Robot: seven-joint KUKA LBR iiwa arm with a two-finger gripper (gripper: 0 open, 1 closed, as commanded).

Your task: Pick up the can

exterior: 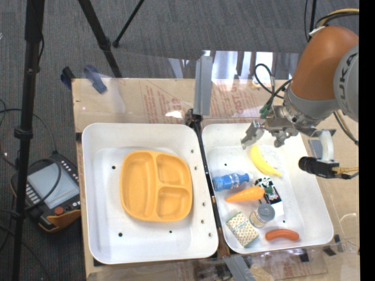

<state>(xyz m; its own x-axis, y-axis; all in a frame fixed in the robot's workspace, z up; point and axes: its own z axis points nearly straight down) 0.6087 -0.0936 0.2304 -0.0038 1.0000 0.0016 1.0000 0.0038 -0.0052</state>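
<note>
I am at the approach, my gripper [268, 134] spread wide and holding nothing, and next must travel to the can [261, 215] well below it.

Grey arm [351, 81] wearing a broad orange band [325, 57], black cables [266, 78] looping at the wrist, and a metal two-finger gripper [266, 134] beneath.
</note>
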